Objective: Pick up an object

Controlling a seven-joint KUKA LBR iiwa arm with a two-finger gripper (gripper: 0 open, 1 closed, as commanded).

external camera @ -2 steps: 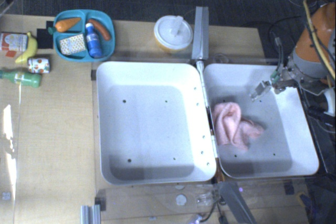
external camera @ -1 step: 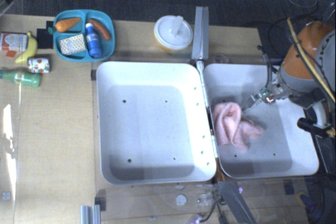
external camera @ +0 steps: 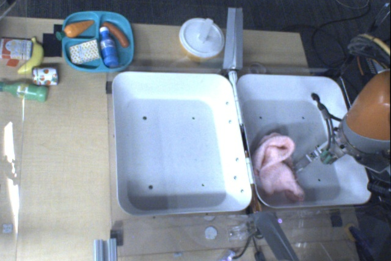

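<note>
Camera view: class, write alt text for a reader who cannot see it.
The arm's gripper is low in the right bin, beside a crumpled pink cloth lying near its front left corner. Behind the left bin sit a blue divided plate of toy food and a lidded cup.

Blue tray (external camera: 124,27), lidded cup (external camera: 201,38), banana (external camera: 32,57).

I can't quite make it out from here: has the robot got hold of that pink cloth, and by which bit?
It cannot be told. The gripper is down in the right bin at the right edge of the pink cloth, but no cloth shows between its fingers.
</note>
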